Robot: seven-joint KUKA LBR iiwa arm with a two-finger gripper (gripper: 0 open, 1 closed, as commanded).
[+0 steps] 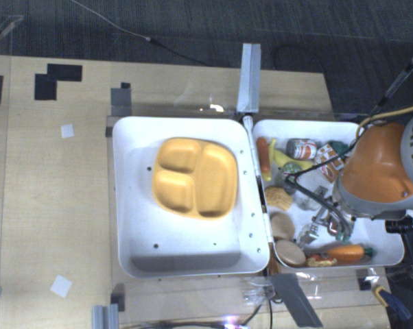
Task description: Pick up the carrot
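On the wooden surface (pixel 49 204), the left bin (pixel 127 184) holds a yellow three-compartment plate (pixel 195 177). The right bin (pixel 392 249) is crowded with toy food and a can (pixel 301 148). The carrot (pixel 346 253) lies along its near edge. The gripper (pixel 321 226) hovers just above-left of it; whether it is released or clenched, I cannot tell.

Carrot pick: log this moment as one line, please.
arm: over right bin | gripper: above carrot, not holding | carrot: lying by near wall | left bin: yellow tray
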